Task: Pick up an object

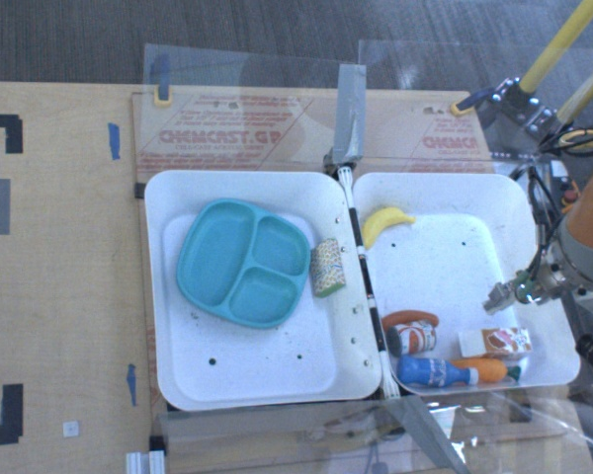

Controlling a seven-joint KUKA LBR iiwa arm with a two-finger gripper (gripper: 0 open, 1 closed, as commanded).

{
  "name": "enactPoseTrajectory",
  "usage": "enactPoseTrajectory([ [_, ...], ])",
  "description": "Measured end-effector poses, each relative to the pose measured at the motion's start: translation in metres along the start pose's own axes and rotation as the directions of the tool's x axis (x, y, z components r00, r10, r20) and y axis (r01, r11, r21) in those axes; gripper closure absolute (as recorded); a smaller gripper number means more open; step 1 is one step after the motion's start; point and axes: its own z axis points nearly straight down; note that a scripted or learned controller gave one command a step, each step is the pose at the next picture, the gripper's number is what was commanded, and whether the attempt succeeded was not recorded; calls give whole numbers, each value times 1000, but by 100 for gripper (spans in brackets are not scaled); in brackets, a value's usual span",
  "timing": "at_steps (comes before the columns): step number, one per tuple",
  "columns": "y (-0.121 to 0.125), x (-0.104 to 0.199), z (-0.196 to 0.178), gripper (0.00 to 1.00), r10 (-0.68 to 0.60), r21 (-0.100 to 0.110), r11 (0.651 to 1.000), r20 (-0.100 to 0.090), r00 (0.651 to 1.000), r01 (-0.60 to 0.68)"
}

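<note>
My gripper point(507, 294) hangs over the right part of the right bin point(445, 255), just above and apart from a small white and red box point(494, 342). Along that bin's front lie a blue bottle point(427, 371), an orange carrot point(479, 369), a small can point(413, 340) and a red sausage point(410, 318). A yellow banana point(383, 222) rests at the bin's back left corner. Nothing shows in the gripper.
The left bin point(237, 363) holds a teal divided plate point(243, 262) and a patterned sponge-like block point(327, 267) near the divider. Clear plastic walls stand behind the bins. Yellow poles and cables point(549, 141) crowd the upper right.
</note>
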Motion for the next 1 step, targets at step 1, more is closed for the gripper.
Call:
enactPoseTrajectory([
  [1, 0, 0, 0, 0, 1, 0, 1000, 0, 1000, -1],
])
